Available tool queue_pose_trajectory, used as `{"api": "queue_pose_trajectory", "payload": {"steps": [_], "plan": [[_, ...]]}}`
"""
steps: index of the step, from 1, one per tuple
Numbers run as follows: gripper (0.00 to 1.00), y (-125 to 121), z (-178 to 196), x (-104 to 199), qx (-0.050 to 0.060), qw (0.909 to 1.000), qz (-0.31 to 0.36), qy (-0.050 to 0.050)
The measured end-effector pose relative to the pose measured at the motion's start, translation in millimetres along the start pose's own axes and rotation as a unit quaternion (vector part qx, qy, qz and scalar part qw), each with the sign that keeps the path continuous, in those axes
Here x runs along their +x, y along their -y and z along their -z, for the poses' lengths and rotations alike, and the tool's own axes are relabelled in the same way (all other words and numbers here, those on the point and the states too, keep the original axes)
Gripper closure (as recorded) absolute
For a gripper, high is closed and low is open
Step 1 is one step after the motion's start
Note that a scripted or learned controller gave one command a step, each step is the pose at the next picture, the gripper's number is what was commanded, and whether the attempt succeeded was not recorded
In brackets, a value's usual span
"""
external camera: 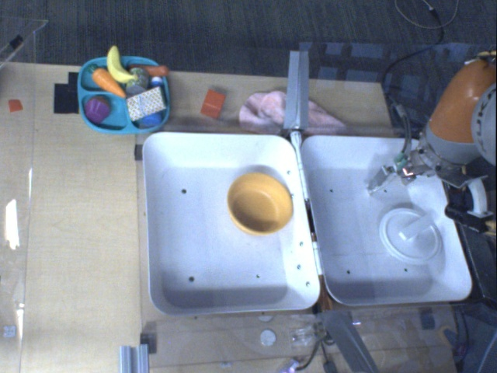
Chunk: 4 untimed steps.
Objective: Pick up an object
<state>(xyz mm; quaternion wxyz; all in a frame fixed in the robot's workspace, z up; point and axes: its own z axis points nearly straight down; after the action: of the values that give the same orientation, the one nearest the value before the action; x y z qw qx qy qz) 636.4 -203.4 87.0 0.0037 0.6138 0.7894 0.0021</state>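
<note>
A yellow bowl [260, 201] sits upright in the left bin [178, 247], right of its middle. A clear round plastic cup or lid [409, 235] rests in the right bin [349, 278], toward its right side. My gripper [386, 177] hangs over the upper part of the right bin, up and to the left of the clear piece and apart from it. I see nothing held in it.
Behind the bins stand a blue tray [123, 94] of toy food, a red-orange block [213, 103] and a pink cloth [268, 111]. A grey bar [294, 92] runs back from the seam between the bins. Black cables loop at the far right.
</note>
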Motion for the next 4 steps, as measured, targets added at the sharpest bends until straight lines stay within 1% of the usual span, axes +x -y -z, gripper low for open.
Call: {"api": "queue_pose_trajectory", "payload": {"steps": [1, 2, 3, 4], "plan": [[0.00, 51, 2, 12, -0.002, 0.9914, 0.131, 0.001], [0.00, 84, 3, 21, -0.003, 0.9913, 0.131, 0.001], [0.00, 94, 83, 22, 0.000, 0.9982, 0.061, 0.001], [0.00, 130, 4, 31, -0.004, 1.0000, 0.003, 0.002]]}}
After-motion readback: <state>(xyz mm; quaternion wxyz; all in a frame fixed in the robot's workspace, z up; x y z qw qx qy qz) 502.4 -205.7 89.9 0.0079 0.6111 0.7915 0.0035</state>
